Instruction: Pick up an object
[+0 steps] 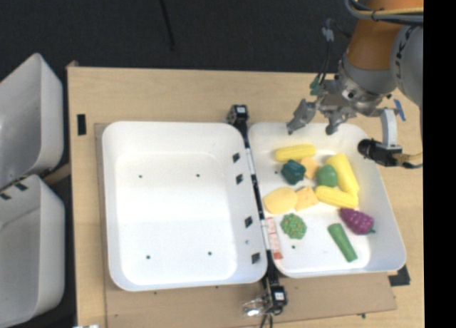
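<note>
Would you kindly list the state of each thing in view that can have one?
claw: open, holding nothing, above the right bin's far edge
right bin: holds toy foods
left bin: no items in it
purple grapes: lying loose
green cucumber: lying flat, apart from the others

No legible txt from my feed. Only candidate: small white label strip (273, 239) w/ red marks on the divider btwn the two bins, near front edge; print too small and blurred, can't make out letters or nos. No brand or sign I can read on the arm, the bins or the bench.
</note>
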Controlling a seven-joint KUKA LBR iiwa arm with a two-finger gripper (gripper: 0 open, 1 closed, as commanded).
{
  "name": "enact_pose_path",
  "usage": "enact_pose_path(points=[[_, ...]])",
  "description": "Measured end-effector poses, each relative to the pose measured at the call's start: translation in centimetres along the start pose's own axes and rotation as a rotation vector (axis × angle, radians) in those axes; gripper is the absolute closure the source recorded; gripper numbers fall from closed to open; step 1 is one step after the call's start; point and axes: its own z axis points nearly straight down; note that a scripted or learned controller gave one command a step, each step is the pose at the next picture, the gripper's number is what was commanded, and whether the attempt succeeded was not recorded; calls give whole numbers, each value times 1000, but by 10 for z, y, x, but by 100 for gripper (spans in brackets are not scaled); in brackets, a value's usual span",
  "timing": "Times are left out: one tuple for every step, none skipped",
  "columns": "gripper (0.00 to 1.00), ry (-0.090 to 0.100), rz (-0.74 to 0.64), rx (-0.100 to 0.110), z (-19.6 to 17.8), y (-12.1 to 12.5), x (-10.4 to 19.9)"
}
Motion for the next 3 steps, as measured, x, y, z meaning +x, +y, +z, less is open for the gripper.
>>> enact_pose_path(points=[[0, 0, -2, 8, 102, 35, 21], [100, -4, -3, -1, 85, 37, 18], [100, 2, -8, -5, 5, 35, 110]])
